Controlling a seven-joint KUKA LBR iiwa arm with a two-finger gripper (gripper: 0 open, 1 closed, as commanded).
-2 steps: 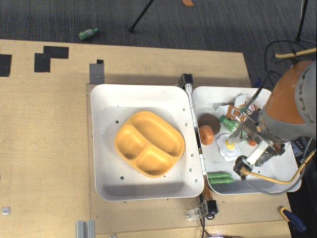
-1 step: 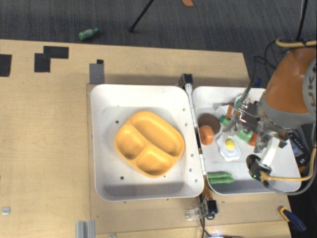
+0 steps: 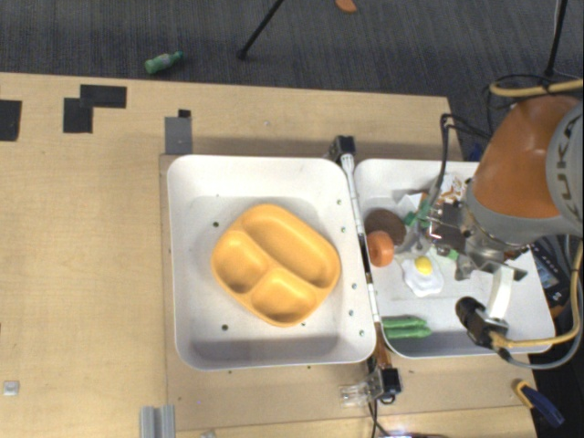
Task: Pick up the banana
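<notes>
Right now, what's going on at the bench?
The arm is reaching in over the right bin, with its gripper low among the toy foods there: a fried egg, a brown-and-orange piece by the divider and a green piece near the front wall. No banana can be made out in this view, and nothing is visibly held. The left bin holds a yellow divided tray. The pick isn't done yet.

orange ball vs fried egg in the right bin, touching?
Apart. The camera view shows bare white bin floor between the orange ball and the fried egg.
</notes>
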